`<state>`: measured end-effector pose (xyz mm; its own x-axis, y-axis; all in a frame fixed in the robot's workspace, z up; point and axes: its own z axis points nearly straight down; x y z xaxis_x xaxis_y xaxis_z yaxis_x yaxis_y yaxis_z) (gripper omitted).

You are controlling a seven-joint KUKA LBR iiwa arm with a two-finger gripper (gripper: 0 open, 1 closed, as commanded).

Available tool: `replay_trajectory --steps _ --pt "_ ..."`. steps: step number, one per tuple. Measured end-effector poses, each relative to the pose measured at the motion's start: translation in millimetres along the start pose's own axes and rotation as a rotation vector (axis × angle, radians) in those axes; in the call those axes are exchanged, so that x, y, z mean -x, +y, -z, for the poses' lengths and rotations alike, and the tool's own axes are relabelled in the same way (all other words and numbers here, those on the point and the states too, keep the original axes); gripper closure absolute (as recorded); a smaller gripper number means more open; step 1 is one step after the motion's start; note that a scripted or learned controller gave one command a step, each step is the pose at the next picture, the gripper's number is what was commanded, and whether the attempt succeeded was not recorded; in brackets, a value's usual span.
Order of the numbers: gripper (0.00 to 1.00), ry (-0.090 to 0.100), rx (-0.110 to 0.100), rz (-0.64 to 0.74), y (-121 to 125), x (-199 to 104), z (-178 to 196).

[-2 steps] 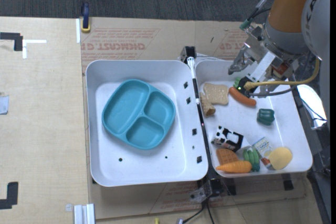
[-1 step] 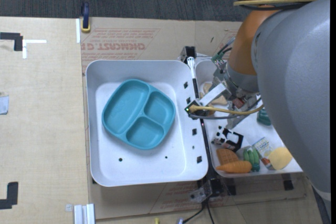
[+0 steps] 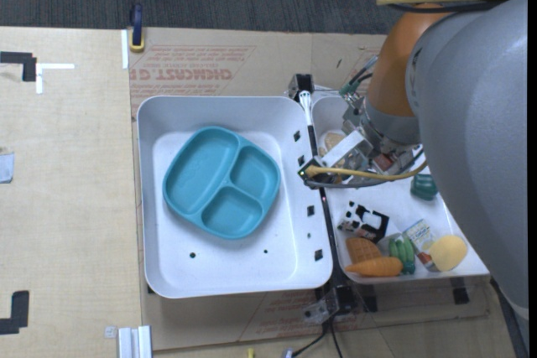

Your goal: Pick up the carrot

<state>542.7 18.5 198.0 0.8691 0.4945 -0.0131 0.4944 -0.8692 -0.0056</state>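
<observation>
The carrot (image 3: 375, 267) is orange and lies on its side at the near edge of the right bin (image 3: 323, 109), close to the front wall. My gripper (image 3: 374, 156) hangs over the far half of that bin, below the orange wrist band, well apart from the carrot. The arm's body covers much of the bin's right side.
Around the carrot lie a brown bread piece (image 3: 363, 248), a green vegetable (image 3: 404, 252), a yellow lemon (image 3: 449, 252), a black-and-white toy (image 3: 362, 221), a white packet (image 3: 417, 230) and a teal item (image 3: 424, 187). A blue divided plate (image 3: 221, 181) sits in the left bin (image 3: 159, 264).
</observation>
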Motion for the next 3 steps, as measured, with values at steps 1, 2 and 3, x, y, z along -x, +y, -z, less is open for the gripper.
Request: replay_trajectory --steps 1,2,3 --pt "1.0 0.011 0.005 -0.116 -27.2 59.8 129.7" --pt "0.0 0.01 0.006 -0.114 -27.2 59.8 129.6" --pt "0.0 0.008 0.001 -0.31 77.8 45.3 54.6"
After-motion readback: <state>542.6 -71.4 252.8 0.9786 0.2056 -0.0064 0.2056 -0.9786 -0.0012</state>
